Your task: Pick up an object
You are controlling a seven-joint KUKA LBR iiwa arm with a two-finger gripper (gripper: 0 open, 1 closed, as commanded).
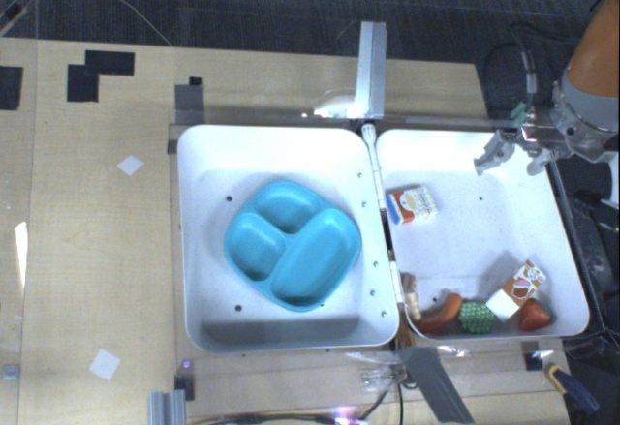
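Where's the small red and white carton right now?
In the camera view, the small red and white carton lies in the right bin, near its left wall, alone in the upper part, well above the toy food cluster along the near edge.

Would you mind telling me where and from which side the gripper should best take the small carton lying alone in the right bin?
Probably from straight above, fingers closing across the short sides of the carton: it lies flat on bare floor of the right bin, clear of the other items.

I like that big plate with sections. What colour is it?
The divided plate is light blue all over, seen in the camera view.
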